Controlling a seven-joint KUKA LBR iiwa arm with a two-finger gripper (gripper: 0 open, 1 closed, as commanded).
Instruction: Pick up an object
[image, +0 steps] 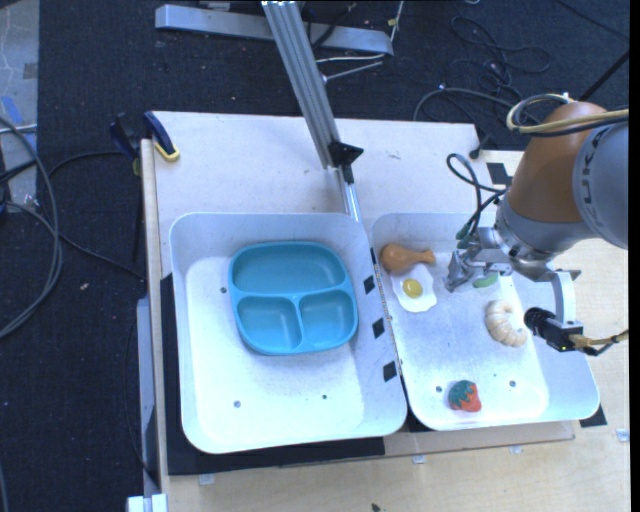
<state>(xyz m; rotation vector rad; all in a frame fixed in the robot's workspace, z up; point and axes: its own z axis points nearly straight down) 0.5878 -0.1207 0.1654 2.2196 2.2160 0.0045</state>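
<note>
The right bin (520, 400) holds a brown chicken drumstick (405, 258), a fried egg (413, 292), a pale croissant (505, 323) and a red strawberry with green leaves (464, 396). My gripper (462, 274) hangs low over the upper part of this bin, just right of the fried egg and the drumstick and left of the croissant. Its metal fingers point down toward the bin floor. Nothing shows between them.
The left bin (200, 400) holds a blue three-compartment plate (294, 297). A slanted metal pole (310, 85) comes down to the divider between the bins. Cables and a black fitting (548, 326) trail from the arm over the right bin's right side.
</note>
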